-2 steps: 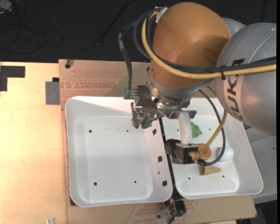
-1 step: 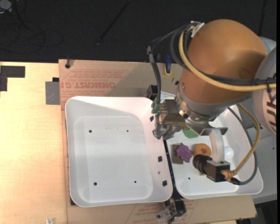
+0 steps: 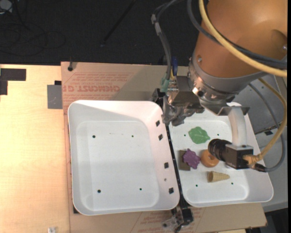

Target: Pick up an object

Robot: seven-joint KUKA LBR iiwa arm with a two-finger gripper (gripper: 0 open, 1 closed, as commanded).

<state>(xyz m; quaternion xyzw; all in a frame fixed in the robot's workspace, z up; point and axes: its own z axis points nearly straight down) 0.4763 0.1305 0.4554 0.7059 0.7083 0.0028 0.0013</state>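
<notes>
Several small items lie in the right bin (image 3: 254,191): a flat green piece (image 3: 199,135), a purple lump (image 3: 190,158) resting against a brown block (image 3: 184,165), an orange round piece (image 3: 209,160) and a tan cone (image 3: 217,176). My gripper (image 3: 173,111) hangs low over the bin's far left corner, up and to the left of the green piece, and apart from every item. The big orange-banded wrist (image 3: 237,33) hides the back of the bin. Nothing shows in the gripper.
The left white bin (image 3: 77,130) sits beside the right one, their rims meeting at a divider with black clips (image 3: 166,165). A black cylinder on a white bracket (image 3: 230,153) hangs from the arm over the right bin, close to the orange piece. Cardboard lies under the bins.
</notes>
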